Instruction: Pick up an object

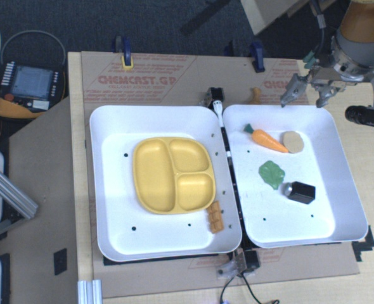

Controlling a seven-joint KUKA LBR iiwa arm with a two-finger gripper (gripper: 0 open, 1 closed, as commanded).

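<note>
My gripper point(307, 95) hangs over the far rim of the right bin point(339, 220), its two fingers spread apart with nothing between them. Below it in the right bin lie an orange carrot point(267, 140), a round beige piece point(293, 142), a green lump point(272, 173) and a black block with a silver end point(299, 192). The carrot and beige piece are closest to the gripper, a little toward the front of it.
The left bin point(111, 220) holds a yellow divided plate point(174, 173) and a small brown waffle-like piece point(215, 217) at its front right. Blue clamps point(127, 52) grip the cardboard's far edge. A pendant with a screen point(27, 84) lies at the left.
</note>
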